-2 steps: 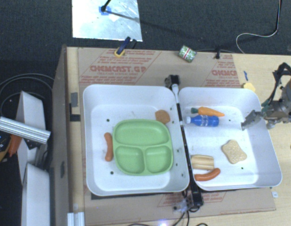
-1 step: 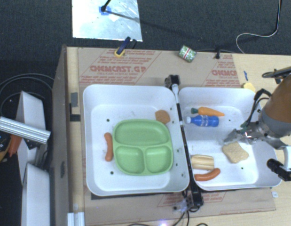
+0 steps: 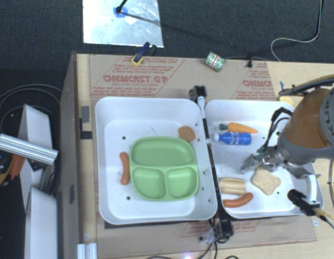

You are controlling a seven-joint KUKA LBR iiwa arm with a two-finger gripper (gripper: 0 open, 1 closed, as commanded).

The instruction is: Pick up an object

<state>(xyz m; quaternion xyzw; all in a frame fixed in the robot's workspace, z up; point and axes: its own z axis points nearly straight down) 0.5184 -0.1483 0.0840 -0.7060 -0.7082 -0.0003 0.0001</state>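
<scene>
Tool (image 3: 262, 162) low in the right bin (image 3: 253, 212), just above the bread slice (image 3: 265, 182). Cannot tell if open or closed. Blue bottle (image 3: 234, 138) near, up-left.

Green tray (image 3: 164, 167), blue bottle (image 3: 234, 138), orange carrot (image 3: 242, 128).

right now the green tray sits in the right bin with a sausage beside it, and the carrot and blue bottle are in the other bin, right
Not quite. The camera view shows the green tray in the left bin, not the right, with a sausage beside it. The carrot and blue bottle are in the other bin, as you said.
</scene>
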